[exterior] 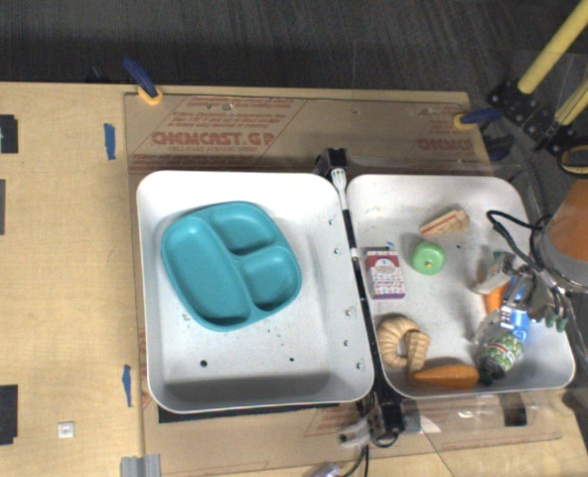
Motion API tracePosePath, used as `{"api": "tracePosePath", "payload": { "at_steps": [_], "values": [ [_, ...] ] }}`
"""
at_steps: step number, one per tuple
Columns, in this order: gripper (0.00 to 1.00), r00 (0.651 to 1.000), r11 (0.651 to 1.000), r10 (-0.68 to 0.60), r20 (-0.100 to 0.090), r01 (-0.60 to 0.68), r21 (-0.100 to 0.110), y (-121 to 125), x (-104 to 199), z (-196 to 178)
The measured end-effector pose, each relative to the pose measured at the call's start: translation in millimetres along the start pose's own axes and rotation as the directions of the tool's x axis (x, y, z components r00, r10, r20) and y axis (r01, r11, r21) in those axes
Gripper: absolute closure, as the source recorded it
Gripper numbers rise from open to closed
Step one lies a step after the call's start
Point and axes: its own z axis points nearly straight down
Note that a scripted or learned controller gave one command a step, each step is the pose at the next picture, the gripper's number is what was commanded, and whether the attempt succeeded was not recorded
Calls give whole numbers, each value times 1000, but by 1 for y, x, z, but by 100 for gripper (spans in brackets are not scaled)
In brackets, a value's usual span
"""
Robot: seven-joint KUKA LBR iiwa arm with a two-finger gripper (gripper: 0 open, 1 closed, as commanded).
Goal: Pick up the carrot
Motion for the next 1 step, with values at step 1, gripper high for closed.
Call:
{"api": "tracePosePath", "payload": {
  "at_steps": [1],
  "values": [
    [100,1000,1000,-1,11,1,-1,1,-4,-13]
  ]
}}
